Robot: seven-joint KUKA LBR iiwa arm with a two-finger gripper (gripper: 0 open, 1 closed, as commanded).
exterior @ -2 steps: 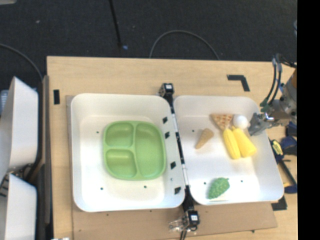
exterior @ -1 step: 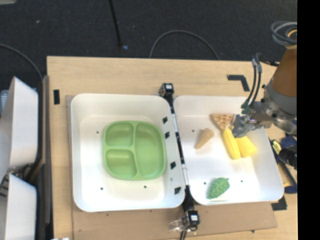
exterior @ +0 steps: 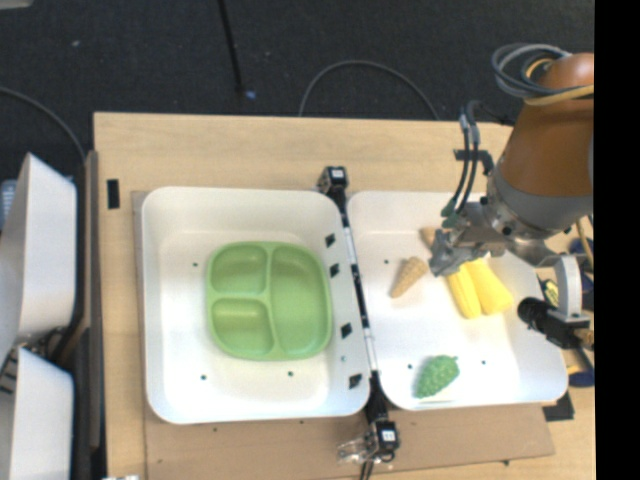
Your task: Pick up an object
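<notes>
In the right bin point(exterior: 530, 373) lie a tan cone-shaped piece point(exterior: 406, 276), a yellow corn-like object point(exterior: 479, 289) and a green leafy broccoli-like piece point(exterior: 437, 375). My gripper point(exterior: 452, 257) hangs low over the right bin, just right of the cone and at the upper left end of the yellow object. The wrist and orange band rise above it at the right. The gripper body hides the fingertips.
The left bin point(exterior: 170, 368) holds a green divided plate point(exterior: 269, 300). A black clip divider point(exterior: 348, 278) runs between the bins. Cables loop behind the arm at the upper right. Wooden bench surface surrounds both bins.
</notes>
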